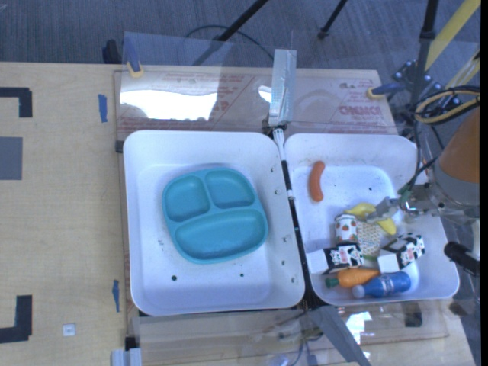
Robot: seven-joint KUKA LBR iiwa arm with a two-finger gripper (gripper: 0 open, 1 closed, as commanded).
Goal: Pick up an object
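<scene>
From the overhead camera view I see the pincer (398, 203) low at the right bin's (335, 147) right edge, just over the top of the toy pile. I cannot tell how it is set or whether it has anything; the tip blurs into the clutter.

The nearest candidate is the yellow banana (372, 212), touching or just beside the tip on the side toward the bin's middle, its long axis running roughly across the bin. Below it, toward the near edge, sit a small spotted cup (346, 226), two cow-print cartons (345, 257), a carrot (356, 277) and a blue bottle (386, 284), the last two lying along the near edge. A hot dog (316, 181) lies alone, upright in the view, near the left wall, well apart from the pincer.

The left bin (145, 204) carries a blue divided plate (215, 213).

The arm (461, 158) is cut off at the right, and the packed pile hides which pieces overlap.
</scene>
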